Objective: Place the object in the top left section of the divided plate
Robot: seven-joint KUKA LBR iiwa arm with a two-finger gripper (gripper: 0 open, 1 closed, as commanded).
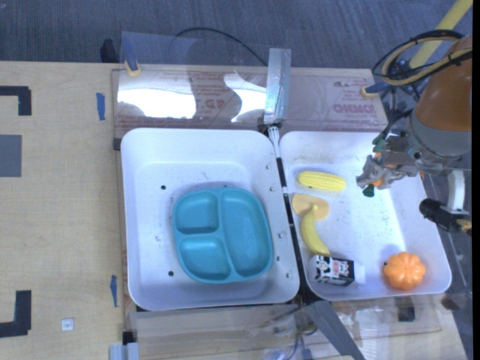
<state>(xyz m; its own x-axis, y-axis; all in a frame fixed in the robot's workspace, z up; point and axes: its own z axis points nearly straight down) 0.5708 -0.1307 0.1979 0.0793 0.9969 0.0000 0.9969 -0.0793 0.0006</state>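
Nearest the camera, along the right bin's (420, 201) front edge, lie one small black-and-white carton (334, 270) and one orange pumpkin-shaped toy (405, 270), the pumpkin in front of the gripper (373, 177), the carton in front and to its left. One yellow banana (311, 223) lies left of the gripper and slightly forward, and one yellow corn cob (322, 180) lies just left of it, near but apart. That makes four objects in the right bin, none between the gripper's fingers; which of them is the task's object cannot be told. Whether the gripper is open or closed cannot be told either; it hangs over the bin's right part with nothing visibly held. One teal divided plate (223, 233) with three sections sits in the left bin (150, 171), well left of the gripper. Both bins rest on the desk (52, 201).
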